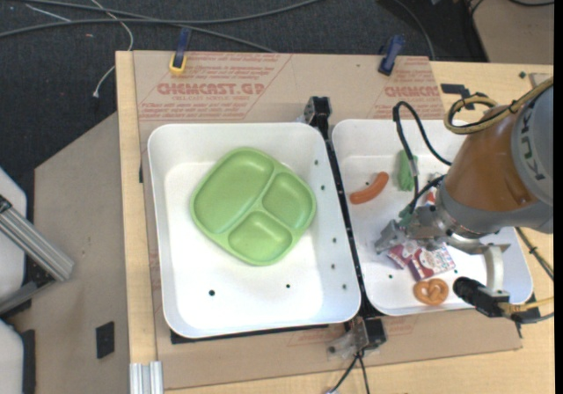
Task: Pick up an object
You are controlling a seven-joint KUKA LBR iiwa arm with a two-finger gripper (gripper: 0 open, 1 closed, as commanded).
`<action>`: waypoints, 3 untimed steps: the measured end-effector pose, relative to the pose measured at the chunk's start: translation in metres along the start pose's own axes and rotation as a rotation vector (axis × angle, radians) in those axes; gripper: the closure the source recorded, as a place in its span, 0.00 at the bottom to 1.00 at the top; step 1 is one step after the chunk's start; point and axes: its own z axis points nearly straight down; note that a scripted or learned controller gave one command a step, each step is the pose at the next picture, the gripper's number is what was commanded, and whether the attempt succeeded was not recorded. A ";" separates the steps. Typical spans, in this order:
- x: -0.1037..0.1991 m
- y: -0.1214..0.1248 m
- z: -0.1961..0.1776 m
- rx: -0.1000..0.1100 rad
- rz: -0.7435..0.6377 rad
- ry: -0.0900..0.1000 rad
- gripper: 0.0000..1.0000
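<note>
The likely targets sit in the right white shallow bin [519, 282]: a small red-and-white packet [420, 255], a brown pretzel-shaped toy [431, 292] just below it, an orange sausage-shaped toy [369, 188] and a green stick-like piece [405, 170] further up. The gripper [396, 235] hangs low right beside the packet, probably lined up for it, but whether it's clamped is impossible to tell. The grey-and-orange arm [493, 177] leans in from the right. The green sectioned plastic plate [254, 205] lies alone in the left white bin [176, 295].
</note>
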 end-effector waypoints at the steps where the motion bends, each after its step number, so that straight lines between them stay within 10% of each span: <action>1: -0.001 0.002 -0.013 -0.007 0.002 -0.002 1.00; 3: 0.003 0.014 -0.134 -0.008 -0.001 -0.003 1.00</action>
